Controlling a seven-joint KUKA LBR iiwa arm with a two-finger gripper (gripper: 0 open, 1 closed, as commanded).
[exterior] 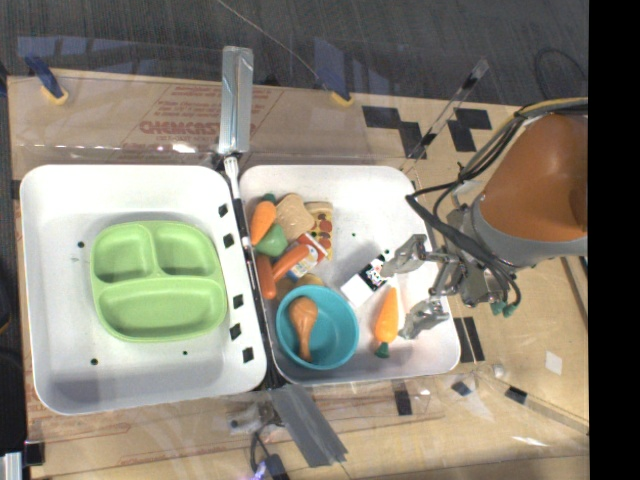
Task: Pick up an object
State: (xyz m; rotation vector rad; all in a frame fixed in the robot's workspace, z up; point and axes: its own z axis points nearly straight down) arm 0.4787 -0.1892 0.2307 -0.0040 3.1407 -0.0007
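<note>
a grey arm with an orange band reaches in from the right and hangs its gripper (420, 286) over the right edge of the right bin (340, 180). the two fingers stand spread wide, one tip up near the bin's middle height, the other lower by the rim, and nothing lies between them.

the nearest thing to lift is a toy carrot (386, 314), just to the left of the lower finger and a touch below the midpoint of the gap. it lies on the bin floor with its long axis running nearly straight up and down the view, orange body above, small green top at the lower end. that axis sits roughly in line with the spread of the fingers, so a clean pinch across its narrow width would likely call for a turn of the wrist as well as a short shift left.

the carrot looks smooth, slim and tapered, apparently hard plastic, though the view is too coarse to be sure. a blue bowl (318, 328) holding a drumstick (304, 320) stands just beside it on the left, and a small white card (364, 280) lies near its upper end.
</note>
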